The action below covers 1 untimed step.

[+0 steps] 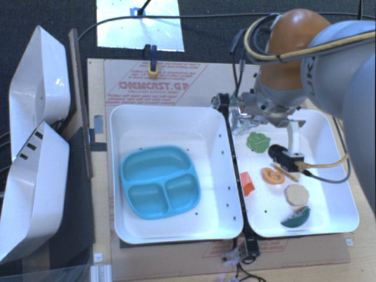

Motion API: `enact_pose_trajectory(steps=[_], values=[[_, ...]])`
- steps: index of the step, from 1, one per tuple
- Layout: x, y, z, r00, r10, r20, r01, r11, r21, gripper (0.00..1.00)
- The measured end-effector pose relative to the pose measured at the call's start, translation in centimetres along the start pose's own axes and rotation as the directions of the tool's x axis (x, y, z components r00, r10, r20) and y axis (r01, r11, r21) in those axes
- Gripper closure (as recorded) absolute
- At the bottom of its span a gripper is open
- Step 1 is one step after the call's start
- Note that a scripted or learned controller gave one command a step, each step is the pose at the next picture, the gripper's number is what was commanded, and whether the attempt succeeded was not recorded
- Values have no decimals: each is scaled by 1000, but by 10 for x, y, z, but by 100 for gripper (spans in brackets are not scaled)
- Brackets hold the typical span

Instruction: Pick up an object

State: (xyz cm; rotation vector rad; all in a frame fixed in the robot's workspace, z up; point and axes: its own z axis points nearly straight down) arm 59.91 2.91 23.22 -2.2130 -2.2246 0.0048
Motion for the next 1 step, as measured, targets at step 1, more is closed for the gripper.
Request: enact_pose_trajectory(steps=[1], values=[[60, -2, 11, 1000, 0, 1, 0, 1000, 0, 100]])
